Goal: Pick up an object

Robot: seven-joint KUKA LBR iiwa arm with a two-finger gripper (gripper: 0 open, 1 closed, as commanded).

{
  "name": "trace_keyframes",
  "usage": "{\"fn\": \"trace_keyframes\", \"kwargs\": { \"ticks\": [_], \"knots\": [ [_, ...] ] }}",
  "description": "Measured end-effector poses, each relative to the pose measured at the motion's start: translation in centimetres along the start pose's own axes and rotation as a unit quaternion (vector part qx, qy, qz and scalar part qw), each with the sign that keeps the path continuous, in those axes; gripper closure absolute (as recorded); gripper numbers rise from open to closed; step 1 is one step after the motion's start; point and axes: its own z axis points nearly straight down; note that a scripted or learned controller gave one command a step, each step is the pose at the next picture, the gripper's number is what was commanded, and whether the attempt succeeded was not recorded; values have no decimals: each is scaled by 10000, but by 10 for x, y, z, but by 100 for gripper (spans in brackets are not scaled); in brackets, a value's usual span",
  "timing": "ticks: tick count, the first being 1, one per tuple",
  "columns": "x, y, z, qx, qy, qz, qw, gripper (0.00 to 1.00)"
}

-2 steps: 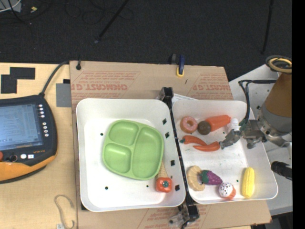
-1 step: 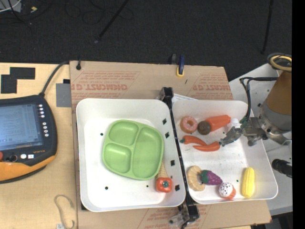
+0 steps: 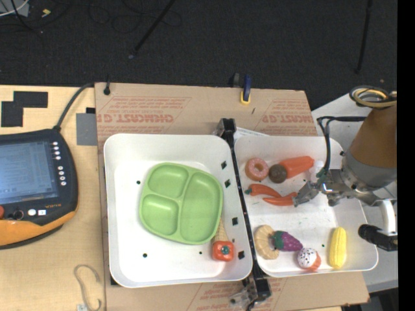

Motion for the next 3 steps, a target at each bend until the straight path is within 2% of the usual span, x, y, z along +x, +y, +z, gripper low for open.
{"fn": "trace_keyframes", "kwargs": {
  "ticks": [1, 2, 3],
  "knots": [
    [3, -1, 54, 5, 4, 0, 10000, 0],
    [0, 0, 41, -12, 0, 24, 10000, 100],
    [4, 2, -3, -41, -11, 6, 10000, 100]
  ]
}}
